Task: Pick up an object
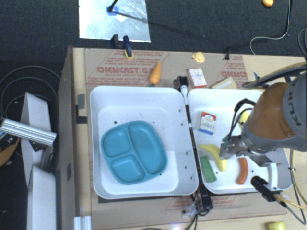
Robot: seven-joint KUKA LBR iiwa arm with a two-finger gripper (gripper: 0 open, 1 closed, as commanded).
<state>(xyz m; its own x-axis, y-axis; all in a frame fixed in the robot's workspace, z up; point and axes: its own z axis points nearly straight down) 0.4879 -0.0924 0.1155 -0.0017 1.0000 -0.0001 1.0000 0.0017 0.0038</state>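
Observation:
The right bin holds a yellow banana, a green stick-shaped piece, a red-orange sausage and a small white carton with red and blue print. My gripper hangs low over the bin, right at the banana's right end and just left of the sausage. The grey arm with its orange band covers the bin's right part.
The left bin carries a blue divided plate. Behind the bins lie a carrot, a small red and white box and a yellow lump. Cables run along the right side.

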